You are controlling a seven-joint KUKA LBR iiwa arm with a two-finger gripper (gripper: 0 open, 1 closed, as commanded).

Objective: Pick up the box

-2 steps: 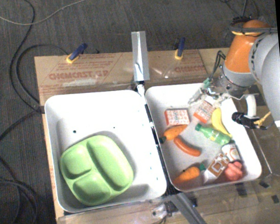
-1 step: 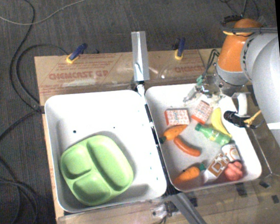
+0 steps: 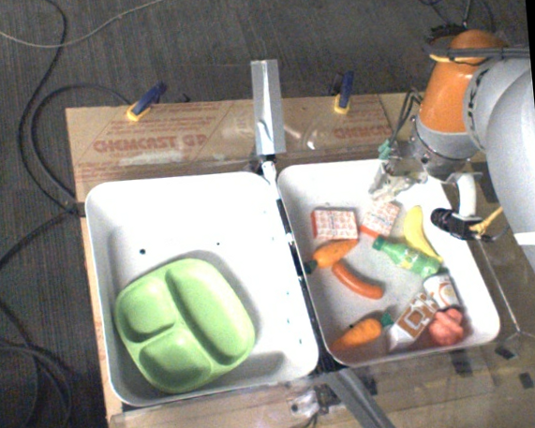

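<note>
White plastic walls of the right bin (image 3: 304, 280) ring a jumble of toy food. Taking the banana (image 3: 418, 231) as landmark: the box (image 3: 334, 223), a small flat carton printed red and white, lies well to its left near the bin's back wall. A second small packet (image 3: 382, 218) sits just left of the banana, tilted. The gripper (image 3: 391, 179) hangs above and slightly left of the banana, over the bin's back right corner, nothing between its fingers; whether they stand apart or together I cannot tell. By my judgement this is the approach step: the box is not yet touched. Next the gripper must travel left from the banana and descend squarely on the carton. Its flat cardboard faces suit a pinch across the short sides; the sausage (image 3: 359, 280) and carrot (image 3: 332, 253) nearby are smooth, rounded and may crowd the fingers.
</note>
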